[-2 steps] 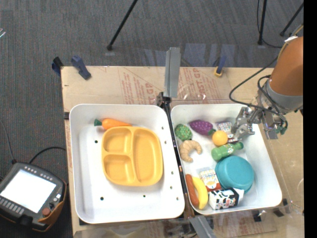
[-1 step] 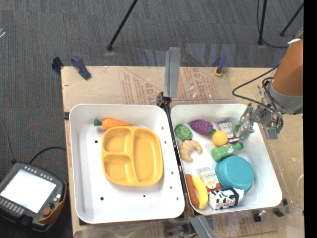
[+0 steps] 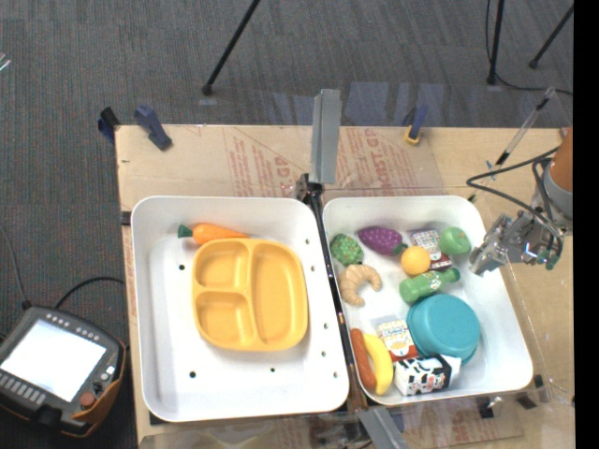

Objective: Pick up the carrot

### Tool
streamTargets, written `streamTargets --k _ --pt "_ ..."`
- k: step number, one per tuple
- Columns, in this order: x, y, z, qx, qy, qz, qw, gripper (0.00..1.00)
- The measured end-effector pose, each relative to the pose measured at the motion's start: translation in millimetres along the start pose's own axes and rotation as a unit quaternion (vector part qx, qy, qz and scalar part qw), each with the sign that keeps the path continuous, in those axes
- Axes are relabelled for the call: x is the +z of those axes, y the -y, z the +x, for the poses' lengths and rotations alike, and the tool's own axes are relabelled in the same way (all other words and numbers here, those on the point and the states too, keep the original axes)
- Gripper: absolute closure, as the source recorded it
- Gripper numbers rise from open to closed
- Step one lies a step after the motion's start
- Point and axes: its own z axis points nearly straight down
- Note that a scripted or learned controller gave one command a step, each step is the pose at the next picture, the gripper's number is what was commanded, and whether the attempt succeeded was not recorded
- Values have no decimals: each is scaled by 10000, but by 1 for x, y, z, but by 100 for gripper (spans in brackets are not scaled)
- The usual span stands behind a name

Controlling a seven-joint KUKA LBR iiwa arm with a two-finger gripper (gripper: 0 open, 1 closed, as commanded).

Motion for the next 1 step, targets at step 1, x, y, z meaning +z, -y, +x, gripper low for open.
streamTargets --k 1 --pt "66 45 72 -267 -56 9 9996 100"
